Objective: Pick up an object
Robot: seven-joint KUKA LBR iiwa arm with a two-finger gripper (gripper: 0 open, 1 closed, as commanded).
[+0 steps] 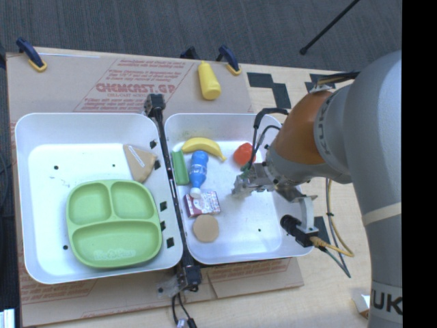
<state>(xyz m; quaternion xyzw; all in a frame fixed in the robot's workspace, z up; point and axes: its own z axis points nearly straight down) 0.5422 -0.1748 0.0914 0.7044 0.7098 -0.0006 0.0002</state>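
— Two bins on the bench, and the action is all in the right bin (273, 251). The gripper (247, 183) hangs low over bare floor near that bin's right wall, just below the red tomato-like object (243, 153).

— Has it got anything?

— Can't tell; the wrist hides the jaws, so how wide they stand is anyone's guess, and nothing shows between them.

— So what's on offer?

— Plenty: a banana (203, 146) by the far edge, a blue bottle (198, 169) and a green stick-like piece (179, 167) along the left wall, a small printed packet (204, 203), and a tan round disc (205, 228) toward the near edge.

— Which step, then?

— Looks like the approach, choosing a target. The red one sits closest; I'd say the next move calls for centring over it, then a straight descent.

— And the left bin (27, 183)?

— A green divided plate (114, 223) and a tan wedge (139, 162), well apart from the arm.
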